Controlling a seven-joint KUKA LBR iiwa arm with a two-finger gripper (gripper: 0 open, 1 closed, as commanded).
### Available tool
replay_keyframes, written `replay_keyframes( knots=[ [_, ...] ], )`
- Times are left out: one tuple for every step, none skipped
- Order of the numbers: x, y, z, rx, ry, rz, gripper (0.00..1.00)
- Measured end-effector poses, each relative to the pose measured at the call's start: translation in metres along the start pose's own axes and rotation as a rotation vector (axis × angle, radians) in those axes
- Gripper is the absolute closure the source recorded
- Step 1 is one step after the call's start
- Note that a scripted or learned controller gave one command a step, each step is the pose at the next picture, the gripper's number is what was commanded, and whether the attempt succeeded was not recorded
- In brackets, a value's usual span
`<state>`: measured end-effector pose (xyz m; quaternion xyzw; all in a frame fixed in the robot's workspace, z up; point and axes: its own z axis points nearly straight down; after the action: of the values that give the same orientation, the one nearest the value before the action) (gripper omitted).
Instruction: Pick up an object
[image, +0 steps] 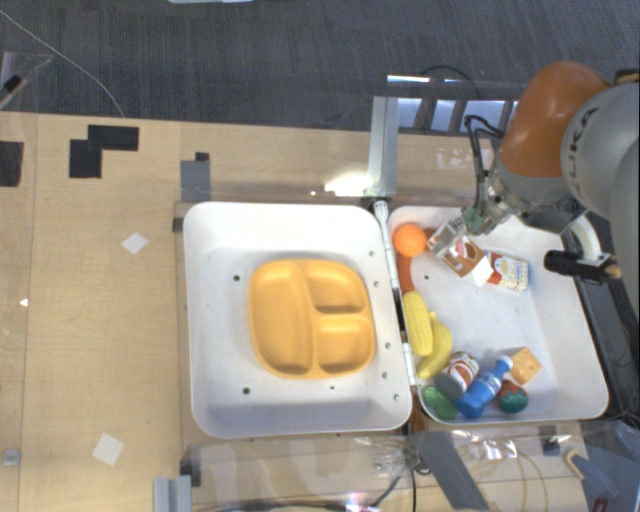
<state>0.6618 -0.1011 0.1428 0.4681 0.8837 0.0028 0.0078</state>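
While arm hides part of right bin (560, 330) | gripper (478, 222) over snack pack (462, 256) | finger gap unclear, can't tell

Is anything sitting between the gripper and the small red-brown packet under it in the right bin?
Nothing visible does. The gripper hangs right over the red-brown packet near the back of the right bin. The orange ball lies off to one side and the white carton to the other, both close.

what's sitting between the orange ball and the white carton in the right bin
In the camera view, a small brown-and-red packet lies between the orange ball and the white carton.
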Motion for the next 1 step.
replay_keyframes(
  knots=[
    [-0.0105,-0.0722,0.0038,0.010,0.006,0.184,1.00]
  ],
)
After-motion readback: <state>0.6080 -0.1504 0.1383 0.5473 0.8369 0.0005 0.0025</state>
